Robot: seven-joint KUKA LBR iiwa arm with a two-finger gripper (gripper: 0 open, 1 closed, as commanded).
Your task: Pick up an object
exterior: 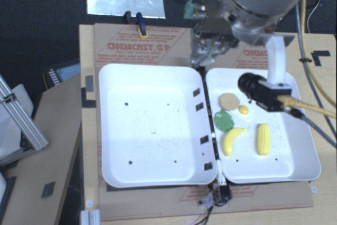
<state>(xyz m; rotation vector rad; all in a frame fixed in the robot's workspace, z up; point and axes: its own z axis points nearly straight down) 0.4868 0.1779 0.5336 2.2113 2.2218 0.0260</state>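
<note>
Objects grouped in right bin [300, 166], toward its left half: tan round piece [229, 101] at 12 o'clock of the cluster, small yellow piece [243, 110] just beside it, green leaf [224, 121] at 9 o'clock touching banana [231, 139], corn cob [263, 139] at 3 o'clock, apart. Gripper [208, 55] above bins' far edge, at 12 o'clock; fingers blurred, apart or together cannot tell. Left bin [152, 124] alongside on counter [63, 166].

Bright, even overhead light; soft focus, glare on white bins [152, 76].
</note>
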